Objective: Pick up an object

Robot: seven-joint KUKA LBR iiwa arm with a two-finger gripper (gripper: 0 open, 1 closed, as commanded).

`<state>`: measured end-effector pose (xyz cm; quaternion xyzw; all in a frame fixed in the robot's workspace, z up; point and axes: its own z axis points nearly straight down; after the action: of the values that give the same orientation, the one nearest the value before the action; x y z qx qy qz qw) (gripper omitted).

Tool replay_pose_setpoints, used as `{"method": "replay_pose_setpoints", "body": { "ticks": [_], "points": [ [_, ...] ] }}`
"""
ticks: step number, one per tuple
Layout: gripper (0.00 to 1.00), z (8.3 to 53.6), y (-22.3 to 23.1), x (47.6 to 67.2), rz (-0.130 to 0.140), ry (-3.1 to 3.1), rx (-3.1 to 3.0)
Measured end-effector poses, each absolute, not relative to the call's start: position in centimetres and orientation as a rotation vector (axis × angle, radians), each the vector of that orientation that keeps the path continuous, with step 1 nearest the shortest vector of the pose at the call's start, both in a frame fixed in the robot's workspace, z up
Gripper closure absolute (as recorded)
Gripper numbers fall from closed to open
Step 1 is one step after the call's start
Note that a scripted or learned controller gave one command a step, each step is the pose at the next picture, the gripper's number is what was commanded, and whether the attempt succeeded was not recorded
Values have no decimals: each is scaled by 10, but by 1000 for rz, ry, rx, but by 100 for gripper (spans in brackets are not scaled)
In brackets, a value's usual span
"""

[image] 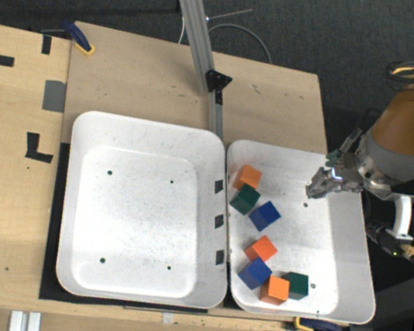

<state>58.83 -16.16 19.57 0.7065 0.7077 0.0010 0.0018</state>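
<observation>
Blocks lie left of your end effector [318, 189] in the right bin [350, 248]; the blue block [265, 215] sits nearest, slightly nearer you. I cannot tell its grip state.

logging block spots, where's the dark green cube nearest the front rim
In the right bin, near its front edge, touching an orange cube on its left.

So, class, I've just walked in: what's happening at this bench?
A robot arm reaches in over the right bin, its gripper hovering above bare floor near the far right side. Seven small blocks, orange, green and blue among them, lie to its left. The left bin sits beside it.
</observation>
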Motion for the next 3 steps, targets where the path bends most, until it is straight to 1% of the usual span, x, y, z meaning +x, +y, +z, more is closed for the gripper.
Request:
{"method": "replay_pose_setpoints", "body": {
  "ticks": [1,2,3],
  "points": [
    [100,249,-161,590,4,2220,2216],
    [100,235,-105,586,-1,2230,2216],
    [100,241,-59,581,1,2230,2216]
  ]
}}
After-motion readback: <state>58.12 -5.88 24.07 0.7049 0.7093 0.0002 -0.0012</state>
